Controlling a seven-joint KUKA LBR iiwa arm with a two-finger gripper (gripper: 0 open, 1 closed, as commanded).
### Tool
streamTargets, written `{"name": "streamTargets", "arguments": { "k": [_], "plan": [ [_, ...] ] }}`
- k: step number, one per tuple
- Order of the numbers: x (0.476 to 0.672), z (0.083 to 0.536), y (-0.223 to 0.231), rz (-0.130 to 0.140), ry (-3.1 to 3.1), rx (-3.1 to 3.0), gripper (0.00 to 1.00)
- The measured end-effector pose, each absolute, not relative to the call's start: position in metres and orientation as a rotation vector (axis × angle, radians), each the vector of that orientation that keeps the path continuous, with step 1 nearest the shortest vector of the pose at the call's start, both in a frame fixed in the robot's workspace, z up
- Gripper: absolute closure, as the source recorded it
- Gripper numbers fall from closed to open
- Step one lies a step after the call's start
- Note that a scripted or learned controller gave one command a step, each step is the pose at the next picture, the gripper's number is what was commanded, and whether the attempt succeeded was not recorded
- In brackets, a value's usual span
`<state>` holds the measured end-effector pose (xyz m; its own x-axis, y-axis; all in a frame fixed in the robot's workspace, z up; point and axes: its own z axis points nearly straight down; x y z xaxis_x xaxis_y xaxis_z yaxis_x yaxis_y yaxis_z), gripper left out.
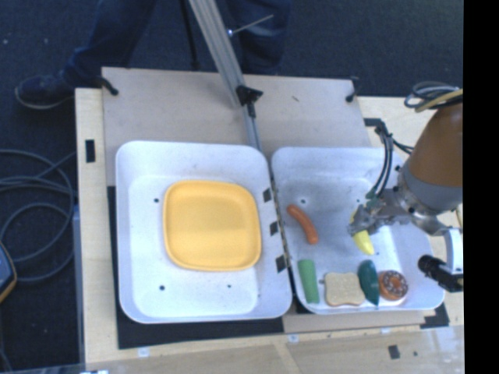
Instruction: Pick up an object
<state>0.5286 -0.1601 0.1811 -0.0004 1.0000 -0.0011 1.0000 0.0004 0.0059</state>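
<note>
**Jaws over yellow piece, right bin**

I read the jaws [365, 226] as low in the right bin [327, 166], directly above a small yellow piece [363, 244] that pokes out just below them. Whether they stand wide or narrow I cannot tell; the wrist hides the tips. The yellow piece looks touching or nearly so, its long axis running roughly down-screen, slightly tilted. Outward: dark green pepper-like toy [368, 281] and frosted doughnut [392, 285] just below; bread slice [341, 289] and light green cylinder [308, 280] further left; orange sausage [302, 223] well to the left. Yellow plate [211, 224] sits in the left bin [140, 209]. My judgement: nearest target is the yellow piece, straight down.
</note>
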Motion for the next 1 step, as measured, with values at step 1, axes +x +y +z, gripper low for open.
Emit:
{"name": "streamTargets", "arguments": {
  "k": [1],
  "plan": [
    [0.5355, 0.2258, -0.1635, 0.004, 2.218, 2.219, 1.0]
  ]
}}
